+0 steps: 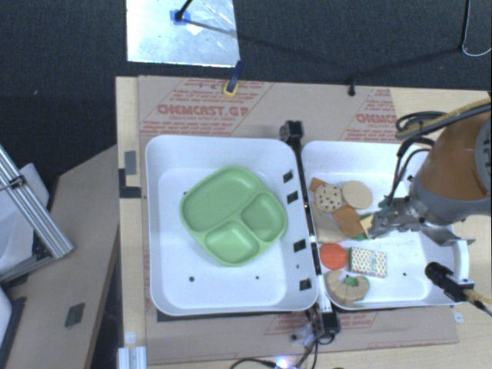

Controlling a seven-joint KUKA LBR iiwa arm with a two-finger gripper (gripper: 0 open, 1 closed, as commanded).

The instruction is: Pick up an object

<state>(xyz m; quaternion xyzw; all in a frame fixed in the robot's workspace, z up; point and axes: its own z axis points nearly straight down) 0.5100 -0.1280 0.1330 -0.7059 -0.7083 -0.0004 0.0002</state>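
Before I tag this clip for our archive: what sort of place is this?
Probably a robotics lab test bench: two white bins on a cardboard-covered bench, toy food pieces, a green divided plate, and a grey-orange robot arm.

Divided plate [233, 215] in the left bin [165, 160] — food pieces [344, 206] in the right bin [400, 156].

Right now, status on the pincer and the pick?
Pincer low in right bin, beside tan block. Nothing seen gripped. Cookie, red disc, patterned card crowd close.

Dark carpeted floor [61, 52], pale wooden bench [84, 229], printed cardboard sheet [207, 106], shiny metal plate [181, 21]
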